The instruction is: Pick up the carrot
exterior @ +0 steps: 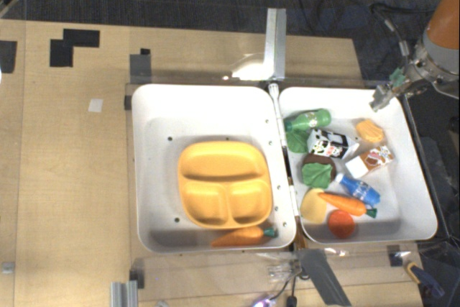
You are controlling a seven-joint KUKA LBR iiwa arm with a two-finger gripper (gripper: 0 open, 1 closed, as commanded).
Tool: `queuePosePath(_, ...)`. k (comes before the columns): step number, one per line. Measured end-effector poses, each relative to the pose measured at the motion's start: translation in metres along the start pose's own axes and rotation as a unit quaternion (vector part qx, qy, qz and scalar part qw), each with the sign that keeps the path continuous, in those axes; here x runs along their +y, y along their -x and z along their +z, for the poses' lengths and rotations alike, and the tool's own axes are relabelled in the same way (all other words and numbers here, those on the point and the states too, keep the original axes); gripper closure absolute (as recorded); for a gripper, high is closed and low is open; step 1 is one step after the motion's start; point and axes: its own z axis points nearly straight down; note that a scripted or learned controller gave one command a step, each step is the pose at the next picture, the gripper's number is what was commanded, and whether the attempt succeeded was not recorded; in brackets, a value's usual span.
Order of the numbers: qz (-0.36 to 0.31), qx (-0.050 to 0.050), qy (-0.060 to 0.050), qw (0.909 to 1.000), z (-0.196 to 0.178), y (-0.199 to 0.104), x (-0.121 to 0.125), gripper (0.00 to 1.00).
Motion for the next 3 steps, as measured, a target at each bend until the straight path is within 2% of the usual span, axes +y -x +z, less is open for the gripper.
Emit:
queuePosePath(1,-0.042,0.001,-0.002,0.9991,0.139,0.048,0.016,1.0)
queuePosePath(3,-0.045,-0.004,0.006,0.9989,0.112,0.049,0.023,1.0)
